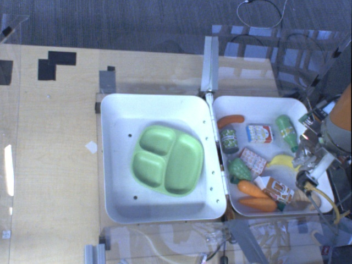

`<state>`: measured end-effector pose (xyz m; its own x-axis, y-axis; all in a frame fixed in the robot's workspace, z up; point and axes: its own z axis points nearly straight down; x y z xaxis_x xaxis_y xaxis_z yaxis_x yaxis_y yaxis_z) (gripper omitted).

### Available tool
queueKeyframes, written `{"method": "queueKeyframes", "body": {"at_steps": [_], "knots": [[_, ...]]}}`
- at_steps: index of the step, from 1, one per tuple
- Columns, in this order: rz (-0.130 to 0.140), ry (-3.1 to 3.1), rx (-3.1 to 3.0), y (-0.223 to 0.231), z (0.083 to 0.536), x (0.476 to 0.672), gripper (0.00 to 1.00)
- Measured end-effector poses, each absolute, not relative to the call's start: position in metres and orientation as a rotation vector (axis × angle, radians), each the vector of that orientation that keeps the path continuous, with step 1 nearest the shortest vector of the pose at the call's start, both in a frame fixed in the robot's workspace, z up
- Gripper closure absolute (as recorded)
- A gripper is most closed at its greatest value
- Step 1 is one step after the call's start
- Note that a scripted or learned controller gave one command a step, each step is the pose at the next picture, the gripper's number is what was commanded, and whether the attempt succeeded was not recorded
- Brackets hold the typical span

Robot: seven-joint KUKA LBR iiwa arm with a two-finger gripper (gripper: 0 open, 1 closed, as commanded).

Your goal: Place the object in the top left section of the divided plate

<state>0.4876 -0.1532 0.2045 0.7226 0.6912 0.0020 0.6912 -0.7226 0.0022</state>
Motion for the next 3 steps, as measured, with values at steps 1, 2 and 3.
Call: {"method": "queueKeyframes", "body": {"at_steps": [1, 2, 3], "knots": [[0.002, 0.997, 2.980, -0.037, 0.184, 0.488, 1.00], [0.004, 0.989, 2.982, -0.139, 0.106, 0.488, 1.00], [0.012, 0.736, 3.053, -0.147, 0.090, 0.510, 1.00]]}}
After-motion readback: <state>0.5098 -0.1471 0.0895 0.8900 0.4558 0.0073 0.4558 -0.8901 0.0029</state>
